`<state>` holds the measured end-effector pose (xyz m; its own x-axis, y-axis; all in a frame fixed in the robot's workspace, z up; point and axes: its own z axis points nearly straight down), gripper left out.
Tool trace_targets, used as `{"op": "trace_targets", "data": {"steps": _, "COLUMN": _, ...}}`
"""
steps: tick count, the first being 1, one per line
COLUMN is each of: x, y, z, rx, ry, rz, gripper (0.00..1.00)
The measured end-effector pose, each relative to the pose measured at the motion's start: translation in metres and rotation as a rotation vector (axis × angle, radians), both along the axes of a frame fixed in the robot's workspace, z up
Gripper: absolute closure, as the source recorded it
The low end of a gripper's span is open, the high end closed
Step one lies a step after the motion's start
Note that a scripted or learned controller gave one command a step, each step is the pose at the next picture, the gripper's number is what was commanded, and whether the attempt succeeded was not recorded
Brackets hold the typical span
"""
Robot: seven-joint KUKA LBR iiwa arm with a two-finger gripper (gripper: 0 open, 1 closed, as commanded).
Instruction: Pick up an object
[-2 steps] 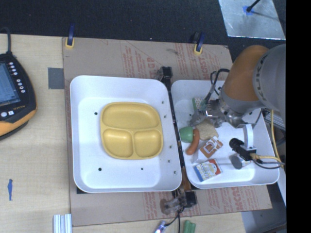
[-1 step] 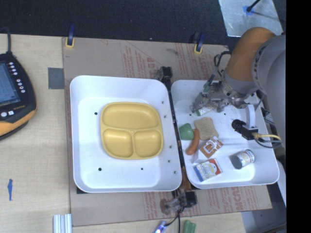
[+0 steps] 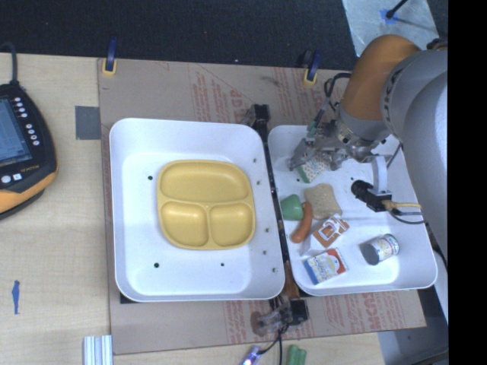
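Glossy white right bin (image 3: 411, 276), jaws (image 3: 313, 160) over greenish lump (image 3: 310, 172), grip perhaps unclear.

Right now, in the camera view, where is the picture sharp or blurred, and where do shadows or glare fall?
In the camera view, the yellow tray is evenly lit and fairly sharp; the left bin is bright white, close to glare; the end effector is soft and hard to read; the silver can shows a small highlight.

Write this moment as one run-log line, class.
gripper: low in right bin, far end | fingers: unclear | by it: green-white item | yellow tray: left bin
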<state>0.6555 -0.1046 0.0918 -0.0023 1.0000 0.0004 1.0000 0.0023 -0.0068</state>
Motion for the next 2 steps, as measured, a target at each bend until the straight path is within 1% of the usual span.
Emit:
{"op": "trace_targets", "data": {"steps": 1, "x": -0.002, "y": -0.001, "z": 0.01, "rx": 0.002, "ry": 0.012, "rz": 0.001, "gripper": 1.0}}
{"op": "trace_targets", "data": {"steps": 2, "x": -0.078, "y": 0.071, "z": 0.183, "rx": 0.0, "ry": -0.006, "rz": 0.003, "gripper": 1.0}}
